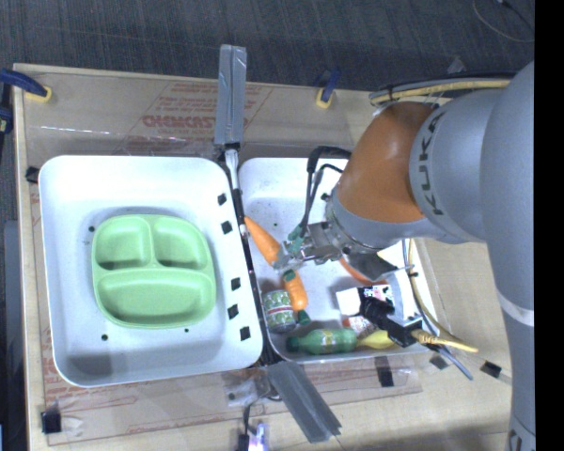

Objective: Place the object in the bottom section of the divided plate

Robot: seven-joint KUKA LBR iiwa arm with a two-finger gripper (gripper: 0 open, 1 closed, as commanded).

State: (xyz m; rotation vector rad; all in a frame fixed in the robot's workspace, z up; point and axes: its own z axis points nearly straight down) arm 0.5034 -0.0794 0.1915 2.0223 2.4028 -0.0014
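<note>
A pale wooden bench (451, 383) sat on dark carpet (122, 17), carrying two shallow white bins side by side, blue clamps (23, 85) gripping its far edge. In the left bin (66, 186) lay the green divided plate (153, 269), two small sections along its far side and one wide section nearest the bin's near edge, nothing in it. Over in the right bin (273, 181), a carrot (262, 240) lay slantwise by the dividing wall, long axis running from far-left to near-right. A second carrot (296, 291), a small can (278, 306) and a green bottle (325, 340) crowded the near-left corner. The grey arm read "KUKA" on its side; its gripper (296, 248) hovered by the carrots, and whether the claw was apart or together, I cannot tell.
</note>
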